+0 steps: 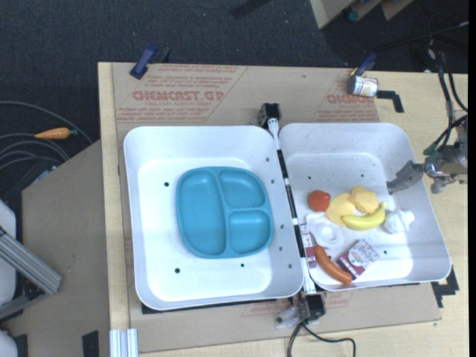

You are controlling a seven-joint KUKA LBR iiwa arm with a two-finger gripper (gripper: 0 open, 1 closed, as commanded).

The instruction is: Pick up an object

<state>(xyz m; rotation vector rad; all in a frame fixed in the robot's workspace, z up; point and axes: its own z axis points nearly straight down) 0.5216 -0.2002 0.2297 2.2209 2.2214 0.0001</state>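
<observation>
Banana, tomato and the rest of the toy food lie clustered in the right-hand bin, well clear of my gripper, which hangs over that bin's right rim with nothing visible between its fingers; from this angle I cannot tell how my gripper is set. My wrist reaches in from the right edge of the view, above the bench. Nearest to me, a small white object sits just beside the banana's right end. The banana rests against a yellow ridged piece and a pale yellow lump. Farther left, the red tomato sits near the divide between the bins. Toward the front of the bin, a sausage lies at a slant beside a red-and-white packet, with a white round item just behind them. Beyond the divide, the left-hand bin holds a blue compartment plate.
</observation>
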